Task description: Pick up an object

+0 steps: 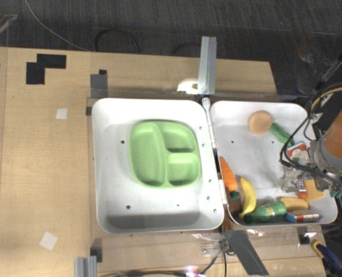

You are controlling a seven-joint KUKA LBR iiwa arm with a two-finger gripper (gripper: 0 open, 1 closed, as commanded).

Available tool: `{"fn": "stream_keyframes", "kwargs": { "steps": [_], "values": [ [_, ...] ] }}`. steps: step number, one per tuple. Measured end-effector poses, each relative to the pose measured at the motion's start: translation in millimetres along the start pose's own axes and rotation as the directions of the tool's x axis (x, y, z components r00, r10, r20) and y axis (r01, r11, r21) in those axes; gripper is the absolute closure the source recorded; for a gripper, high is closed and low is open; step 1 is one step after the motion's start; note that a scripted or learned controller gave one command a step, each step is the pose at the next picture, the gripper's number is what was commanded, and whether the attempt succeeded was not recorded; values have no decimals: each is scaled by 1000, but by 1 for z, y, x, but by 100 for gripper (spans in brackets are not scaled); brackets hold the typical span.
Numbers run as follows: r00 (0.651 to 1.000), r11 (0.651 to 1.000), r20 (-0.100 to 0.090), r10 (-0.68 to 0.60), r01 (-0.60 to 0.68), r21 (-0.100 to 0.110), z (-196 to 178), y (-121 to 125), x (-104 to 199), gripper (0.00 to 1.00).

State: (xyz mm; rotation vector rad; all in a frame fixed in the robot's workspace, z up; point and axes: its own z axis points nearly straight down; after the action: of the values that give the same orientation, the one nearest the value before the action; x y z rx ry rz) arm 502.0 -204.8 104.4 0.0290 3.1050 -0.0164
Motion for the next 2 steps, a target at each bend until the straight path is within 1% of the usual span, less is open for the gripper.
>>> {"fn": "stream_keyframes", "kwargs": {
  "steps": [1, 2],
  "values": [
    [989, 989, -19, -150, 150, -10, -79, 0, -74, 100],
    [986, 986, -16, -166, 166, -12, -144, 31, -169, 100]
  ]
}}
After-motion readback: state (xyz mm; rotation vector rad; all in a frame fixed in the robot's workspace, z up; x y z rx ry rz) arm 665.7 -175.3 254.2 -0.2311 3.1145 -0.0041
